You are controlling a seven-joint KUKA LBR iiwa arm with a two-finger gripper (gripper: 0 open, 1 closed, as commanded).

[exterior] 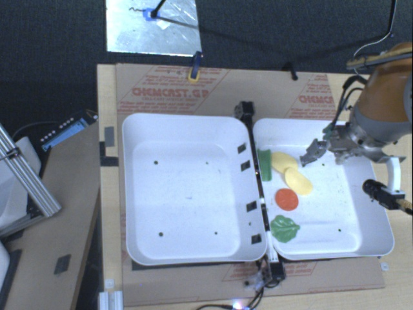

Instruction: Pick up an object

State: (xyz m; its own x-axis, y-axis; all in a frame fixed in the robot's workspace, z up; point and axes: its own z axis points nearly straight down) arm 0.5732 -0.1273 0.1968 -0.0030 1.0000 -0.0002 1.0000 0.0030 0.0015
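Note:
My gripper (313,152) hangs over the back of the right bin (361,241), with nothing seen between its fingers. Just left of and below it lie two yellow pieces, one (282,161) nearest the gripper and one (299,182) a little closer to the front. A green stick (264,165) lies along the bin's left wall. An orange-red disc (287,199) sits in front of the yellow pieces. A green leafy piece (284,228) lies near the front left corner.
The left bin (139,237) adjoins the right one along a black-clipped divider (253,179). Both stand on cardboard (168,89). A shiny metal plate (153,18) lies behind it, and an aluminium frame (22,179) stands at the far left.

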